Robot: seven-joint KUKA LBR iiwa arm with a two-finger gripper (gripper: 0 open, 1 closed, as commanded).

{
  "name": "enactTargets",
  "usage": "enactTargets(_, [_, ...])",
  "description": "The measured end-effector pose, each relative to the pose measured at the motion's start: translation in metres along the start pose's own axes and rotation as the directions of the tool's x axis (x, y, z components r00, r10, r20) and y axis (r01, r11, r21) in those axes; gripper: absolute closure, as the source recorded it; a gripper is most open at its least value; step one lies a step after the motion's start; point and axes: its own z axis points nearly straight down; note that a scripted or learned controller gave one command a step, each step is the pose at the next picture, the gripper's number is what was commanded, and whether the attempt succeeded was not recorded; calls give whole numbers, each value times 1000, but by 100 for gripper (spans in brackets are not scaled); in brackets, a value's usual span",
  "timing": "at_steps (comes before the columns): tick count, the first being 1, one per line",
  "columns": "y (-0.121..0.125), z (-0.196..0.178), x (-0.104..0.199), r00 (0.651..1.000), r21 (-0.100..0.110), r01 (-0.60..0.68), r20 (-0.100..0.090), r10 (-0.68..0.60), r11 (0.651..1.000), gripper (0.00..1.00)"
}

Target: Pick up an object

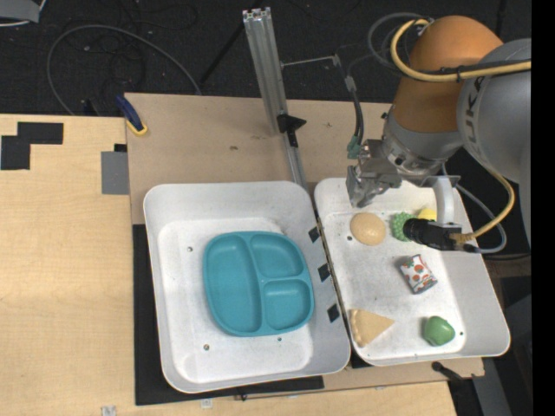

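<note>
Gripper [364,193] hangs over the right bin [486,319] at its far left corner, just above a smooth tan egg-shaped object [368,229]; metal fingers look slightly spread, pinching nothing. Left bin [165,232] carries a glossy teal compartment tray [257,282].

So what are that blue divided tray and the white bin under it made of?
Both look like plastic. The blue divided tray is a uniform teal with soft moulded compartment edges and a dull sheen. The white bin looks like thin formed plastic, matte, with rounded corners and a speckled, scuffed surface.
</note>
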Motion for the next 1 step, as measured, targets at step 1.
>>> enactTargets(1, [4,17,53,1000,1,0,0,0,1000,100])
